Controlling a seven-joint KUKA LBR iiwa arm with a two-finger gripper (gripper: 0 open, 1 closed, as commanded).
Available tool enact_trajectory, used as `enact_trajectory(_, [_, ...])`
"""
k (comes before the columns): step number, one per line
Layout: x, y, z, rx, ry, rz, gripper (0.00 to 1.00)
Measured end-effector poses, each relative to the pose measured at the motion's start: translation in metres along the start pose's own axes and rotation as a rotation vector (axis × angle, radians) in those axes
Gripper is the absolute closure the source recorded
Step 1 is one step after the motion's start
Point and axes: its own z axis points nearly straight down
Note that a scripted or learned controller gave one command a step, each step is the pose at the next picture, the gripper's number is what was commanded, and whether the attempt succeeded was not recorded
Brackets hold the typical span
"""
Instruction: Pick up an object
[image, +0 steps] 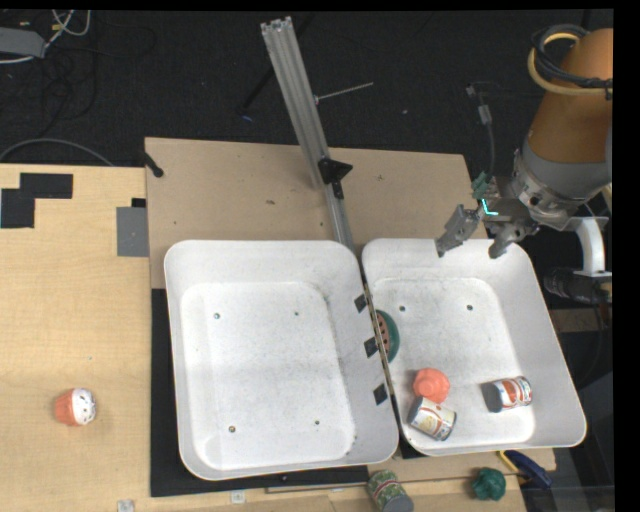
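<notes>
Stray ball (74, 407): orange and white, round, on the wooden surface (60, 300) at far left.
Left bin (200, 270): shallow white plastic, speckled.
Right bin (520, 300): same make; holds an orange ball (431, 383), a can (432, 419) on its side, a second can (508, 393) lying lengthwise left-right, all along the near wall.
Hand (478, 240): fingers spread, nothing between them, above the right bin's far rim; the objects lie well apart, toward the near edge.
</notes>
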Motion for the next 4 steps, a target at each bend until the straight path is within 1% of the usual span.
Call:
enact_trajectory(1, [0.000, 0.001, -0.002, -0.004, -0.001, 0.000, 0.00])
enact_trajectory(2, [-0.001, 0.001, 0.063, 0.003, 0.000, 0.001, 0.00])
enact_trajectory(3, [-0.006, 0.009, 0.118, 0.002, 0.000, 0.002, 0.00])
enact_trajectory(4, [-0.001, 0.006, 0.162, 0.002, 0.000, 0.002, 0.00])
